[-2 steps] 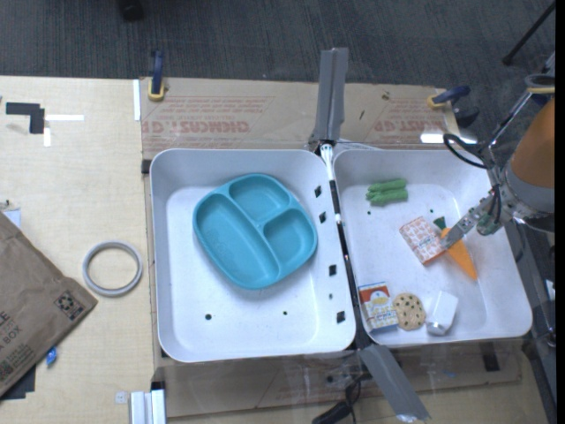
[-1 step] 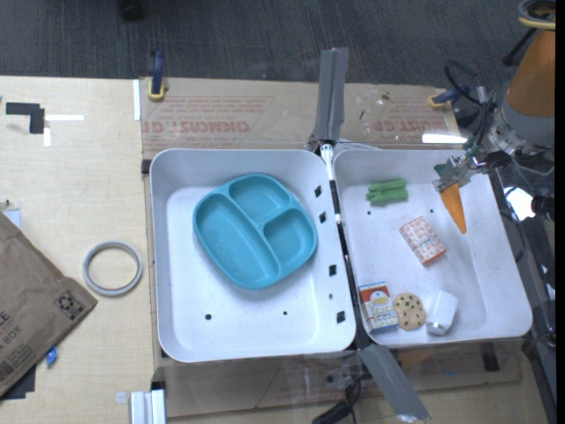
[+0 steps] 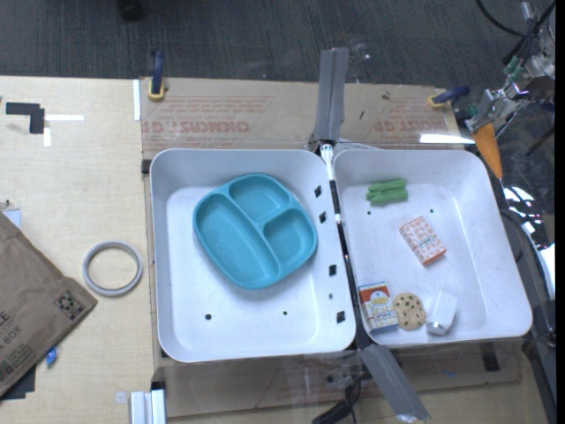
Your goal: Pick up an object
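At the near edge of the right bin [image 3: 494, 321] lie a small carton [image 3: 375, 306], a cookie [image 3: 408, 311] touching it, and a white block [image 3: 440, 313] just beside the cookie. Further back sits an orange patterned packet [image 3: 422, 240], then a green bean pod [image 3: 387, 192]. The left bin [image 3: 177, 325] holds a blue divided plate [image 3: 254, 230]. A tape ring [image 3: 112, 267] rests on the bench. The gripper [image 3: 505, 91] hangs beyond the right bin's far corner; whether it is spread or closed I cannot tell.

tape ring [image 3: 112, 267] beside a cardboard box [image 3: 31, 312] (left of the bins)
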Motion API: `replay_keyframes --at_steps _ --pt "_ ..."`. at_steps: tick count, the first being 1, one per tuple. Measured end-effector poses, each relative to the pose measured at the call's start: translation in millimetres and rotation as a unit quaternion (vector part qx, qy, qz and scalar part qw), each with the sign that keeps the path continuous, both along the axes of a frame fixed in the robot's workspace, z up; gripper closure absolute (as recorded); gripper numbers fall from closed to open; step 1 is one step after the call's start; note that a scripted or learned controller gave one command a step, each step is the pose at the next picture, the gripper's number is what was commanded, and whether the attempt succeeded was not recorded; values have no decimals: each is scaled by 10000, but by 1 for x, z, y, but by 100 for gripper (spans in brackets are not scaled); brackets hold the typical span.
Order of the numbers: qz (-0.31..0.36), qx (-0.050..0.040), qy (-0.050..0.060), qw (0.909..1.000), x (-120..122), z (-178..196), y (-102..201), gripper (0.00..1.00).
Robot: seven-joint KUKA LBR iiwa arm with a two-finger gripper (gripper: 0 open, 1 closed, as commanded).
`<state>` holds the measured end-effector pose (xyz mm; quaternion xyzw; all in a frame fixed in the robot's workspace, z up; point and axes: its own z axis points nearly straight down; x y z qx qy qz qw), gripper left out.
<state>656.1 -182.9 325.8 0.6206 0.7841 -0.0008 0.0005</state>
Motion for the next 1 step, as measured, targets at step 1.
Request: replay_keyframes --at_steps 1 --pt "-153 3 11 9999 3 -81 69 100"
